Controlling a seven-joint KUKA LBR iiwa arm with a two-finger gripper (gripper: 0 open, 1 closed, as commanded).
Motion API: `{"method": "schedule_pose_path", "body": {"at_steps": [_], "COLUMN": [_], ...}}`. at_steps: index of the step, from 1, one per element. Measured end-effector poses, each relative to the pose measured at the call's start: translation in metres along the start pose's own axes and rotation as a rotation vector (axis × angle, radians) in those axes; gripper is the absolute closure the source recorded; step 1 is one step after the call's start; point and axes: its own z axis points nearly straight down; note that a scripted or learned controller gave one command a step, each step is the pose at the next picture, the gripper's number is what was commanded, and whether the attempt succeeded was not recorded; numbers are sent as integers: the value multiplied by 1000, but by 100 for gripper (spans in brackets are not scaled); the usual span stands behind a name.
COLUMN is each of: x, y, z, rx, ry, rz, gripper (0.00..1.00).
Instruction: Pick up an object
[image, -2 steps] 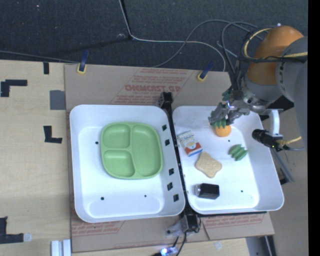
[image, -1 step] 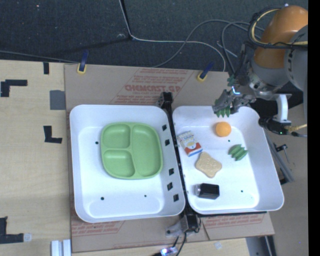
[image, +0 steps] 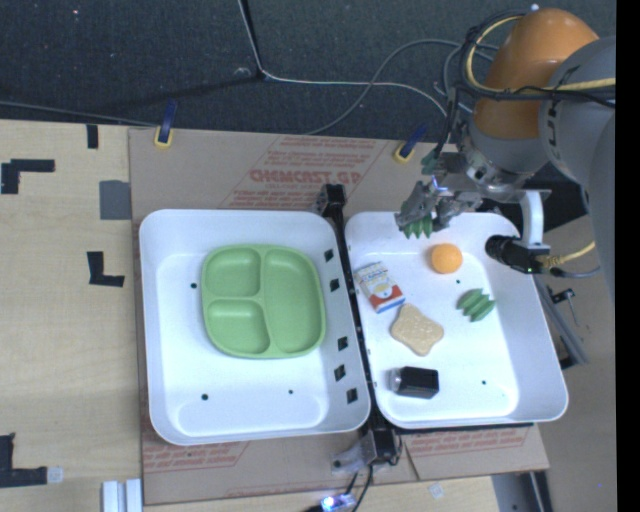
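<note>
Orange is your nearest target: the ball (image: 446, 259) sits in the right bin (image: 520, 390), just below and slightly right of the gripper (image: 419, 222) in this view. The gripper hangs over the bin's upper left corner, and something green shows at its fingertips; you cannot tell from here whether that is a held object or part of the tool, nor how wide it stands. The ball is round, so no axis matters. Farther down lie the carton (image: 378, 285), the toast (image: 416, 330) and the black block (image: 414, 381); the green pods (image: 476, 304) lie right of them. The green plate (image: 264, 302) rests in the left bin (image: 165, 300), well apart.
</note>
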Motion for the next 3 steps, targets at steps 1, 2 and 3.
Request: {"method": "schedule_pose_path", "body": {"at_steps": [1,2,3], "x": [59,116,168], "y": [-18,-30,-53], "z": [-1,-2,15], "rx": [1,2,4], "ry": [0,0,-1], "rz": [-1,-1,0], "gripper": [100,100,100]}}
